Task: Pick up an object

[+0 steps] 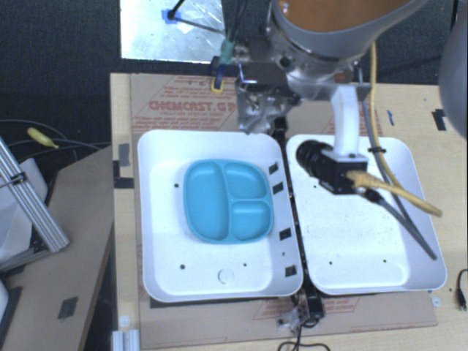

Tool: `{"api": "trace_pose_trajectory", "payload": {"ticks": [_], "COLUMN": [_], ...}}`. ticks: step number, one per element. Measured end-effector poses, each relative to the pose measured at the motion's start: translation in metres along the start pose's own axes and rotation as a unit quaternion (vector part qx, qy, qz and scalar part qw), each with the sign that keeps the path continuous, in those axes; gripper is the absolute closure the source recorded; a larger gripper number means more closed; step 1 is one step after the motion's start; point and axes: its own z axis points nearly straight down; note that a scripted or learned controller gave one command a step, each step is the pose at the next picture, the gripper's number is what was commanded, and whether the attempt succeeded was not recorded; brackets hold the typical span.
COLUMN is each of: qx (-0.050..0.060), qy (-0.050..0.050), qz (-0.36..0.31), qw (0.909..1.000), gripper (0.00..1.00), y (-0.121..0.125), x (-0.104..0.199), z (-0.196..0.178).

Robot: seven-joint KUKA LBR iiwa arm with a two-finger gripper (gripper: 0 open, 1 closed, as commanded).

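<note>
We found the pincer [257,115] at the upper centre of the frame, poised over the far rim between the two bins, its metal parts too tangled and blurred for us to tell how it was set, and nothing showed in its grip. Below and to its left, the blue divided plate [227,201] lay flat in the middle of the left bin [164,269]. The right bin [365,269] sat beside it on the surface [183,101]. We judged the approach step barely begun; next the pincer needed to travel toward the plate's rim and descend.
</note>
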Motion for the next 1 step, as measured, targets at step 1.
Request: {"api": "trace_pose_trajectory", "payload": {"ticks": [1], "qx": [-0.001], "qy": [0.001], "qz": [-0.003], "qw": [1.0000], "gripper": [1.00], "y": [0.0011], "x": [0.0010], "z": [-0.0111]}}
